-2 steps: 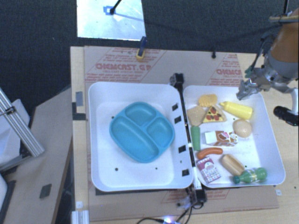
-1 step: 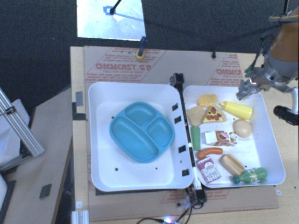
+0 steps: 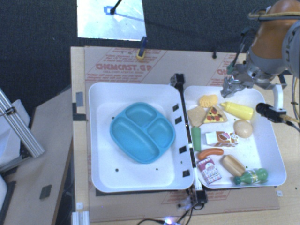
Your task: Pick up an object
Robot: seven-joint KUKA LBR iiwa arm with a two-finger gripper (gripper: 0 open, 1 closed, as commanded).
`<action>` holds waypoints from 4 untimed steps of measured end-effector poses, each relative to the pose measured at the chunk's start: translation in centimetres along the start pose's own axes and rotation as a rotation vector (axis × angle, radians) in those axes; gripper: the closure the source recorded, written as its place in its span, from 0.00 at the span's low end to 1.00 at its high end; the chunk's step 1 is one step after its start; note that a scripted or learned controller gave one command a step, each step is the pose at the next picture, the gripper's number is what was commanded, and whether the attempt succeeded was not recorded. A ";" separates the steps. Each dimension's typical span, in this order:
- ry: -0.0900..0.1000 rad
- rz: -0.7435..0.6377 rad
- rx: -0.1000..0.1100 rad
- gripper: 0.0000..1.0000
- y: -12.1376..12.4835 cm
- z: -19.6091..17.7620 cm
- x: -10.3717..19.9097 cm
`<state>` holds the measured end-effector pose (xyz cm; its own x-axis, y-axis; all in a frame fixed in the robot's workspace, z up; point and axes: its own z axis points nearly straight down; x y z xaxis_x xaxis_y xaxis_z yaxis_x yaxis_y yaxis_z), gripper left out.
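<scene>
Glossy blue plastic tray, smooth white plastic bins, matt cardboard sheet

Blue plate; yellow bottle; perhaps green bottle.

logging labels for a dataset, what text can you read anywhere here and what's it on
"CHEMCAST GP": red print on the brown sheet behind the left bin.
More red print of that kind on the sheet behind the right bin: partly hidden by the arm, not readable.
Red packet: print too small to read.
White carton: print too blurred to read.
</scene>
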<state>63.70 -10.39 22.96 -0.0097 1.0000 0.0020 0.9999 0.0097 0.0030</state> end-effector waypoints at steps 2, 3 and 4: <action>0.001 0.000 0.001 1.00 -0.4 -1.4 11.1; 0.001 0.000 0.002 1.00 -0.9 -1.3 16.8; 0.000 0.001 0.003 1.00 -2.1 -0.3 21.0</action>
<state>61.40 10.63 23.26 -0.0084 1.0000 0.0021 1.0000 0.0084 -0.0003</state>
